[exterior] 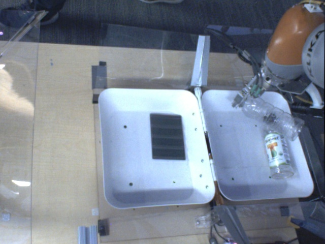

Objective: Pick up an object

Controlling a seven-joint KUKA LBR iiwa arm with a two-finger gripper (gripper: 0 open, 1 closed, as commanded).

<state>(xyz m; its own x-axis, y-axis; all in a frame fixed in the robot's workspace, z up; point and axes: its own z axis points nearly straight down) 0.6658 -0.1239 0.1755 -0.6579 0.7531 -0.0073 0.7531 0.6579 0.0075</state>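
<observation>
- Two shallow white bins are seen side by side on a pale wooden bench (56, 151), the left white bin (114, 177) and the right white bin (238, 182) meeting along a narrow seam near the middle of the view.
- A flat, dark grey rectangular ribbed pad (167, 136) is seen lying in the middle of the left bin, well apart from its walls.
- A clear plastic bottle with a white, orange and green label (278, 154) is seen lying on its side in the right bin, close to that bin's right wall, its length running roughly from the far side toward the near side.
- A second transparent, crumpled-looking plastic item (269, 115) is seen lying at a slant in the far right part of the right bin, just above the labelled bottle; its exact shape cannot be made out.
- The grey arm with its orange band (289, 32) is seen reaching in from the right, above the far right corner of the right bin.
- The two-finger gripper (252, 91) is placed over the far end of the transparent item, near or touching it; which of the two cannot be told.
- Whether anything is gripped cannot be told, as the tip is small and blurred.
</observation>
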